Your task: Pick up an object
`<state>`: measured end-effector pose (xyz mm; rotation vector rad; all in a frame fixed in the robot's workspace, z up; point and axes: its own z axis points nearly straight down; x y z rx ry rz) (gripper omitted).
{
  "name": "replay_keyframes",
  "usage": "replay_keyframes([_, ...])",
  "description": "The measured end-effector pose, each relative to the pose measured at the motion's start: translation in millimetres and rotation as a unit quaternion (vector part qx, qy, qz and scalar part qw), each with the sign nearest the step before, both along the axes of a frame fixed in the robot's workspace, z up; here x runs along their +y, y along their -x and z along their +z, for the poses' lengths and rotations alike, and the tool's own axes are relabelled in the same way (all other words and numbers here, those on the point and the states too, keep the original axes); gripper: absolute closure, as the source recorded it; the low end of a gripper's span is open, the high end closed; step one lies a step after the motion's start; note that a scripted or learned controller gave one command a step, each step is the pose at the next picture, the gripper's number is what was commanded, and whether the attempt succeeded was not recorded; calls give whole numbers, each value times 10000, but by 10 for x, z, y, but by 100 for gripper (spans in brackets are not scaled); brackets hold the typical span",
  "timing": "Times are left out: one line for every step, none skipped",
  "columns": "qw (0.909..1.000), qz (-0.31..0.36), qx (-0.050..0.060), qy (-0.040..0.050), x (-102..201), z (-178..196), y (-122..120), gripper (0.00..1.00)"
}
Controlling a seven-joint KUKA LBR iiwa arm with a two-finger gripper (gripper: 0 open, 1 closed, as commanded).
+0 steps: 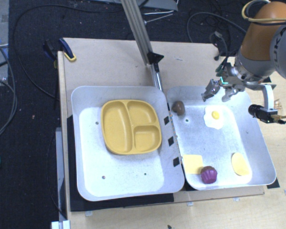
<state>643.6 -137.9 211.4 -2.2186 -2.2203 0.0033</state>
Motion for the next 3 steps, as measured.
replay_keyframes([10000, 3, -18, 2, 0, 19, -9, 0])
replay_keyframes([10000, -6, 0, 4, -13, -413, 10, 0])
replay_keyframes([10000, -7, 1, 4, -42, -853, 41, 0])
